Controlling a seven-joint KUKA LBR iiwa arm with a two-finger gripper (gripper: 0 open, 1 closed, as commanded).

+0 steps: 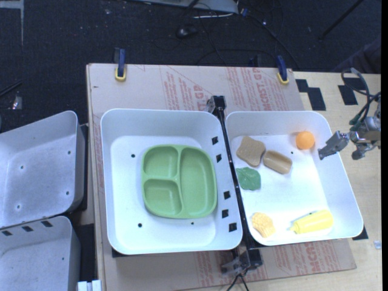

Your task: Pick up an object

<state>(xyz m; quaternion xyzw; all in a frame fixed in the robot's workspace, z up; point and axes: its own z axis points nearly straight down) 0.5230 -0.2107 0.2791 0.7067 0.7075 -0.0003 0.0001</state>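
The right white bin (pixel 303 183) holds several toy foods: a tan bread slice (pixel 250 151), a brown loaf piece (pixel 277 161), an orange ball (pixel 305 140), a green leafy piece (pixel 248 179), a yellow corn cob (pixel 262 224) and a long yellow piece (pixel 313 221). A green divided plate (pixel 179 182) lies in the left white bin (pixel 115 162). My gripper (pixel 345 148) hangs over the right bin's right rim, just right of the orange ball. It is open, and nothing sits between its fingers.
Both bins rest on a wooden board (pixel 176 83) held by two blue and yellow clamps (pixel 120 65) at the back. Two more white trays (pixel 36 162) lie off the board to the left. Cables cross the dark floor behind.
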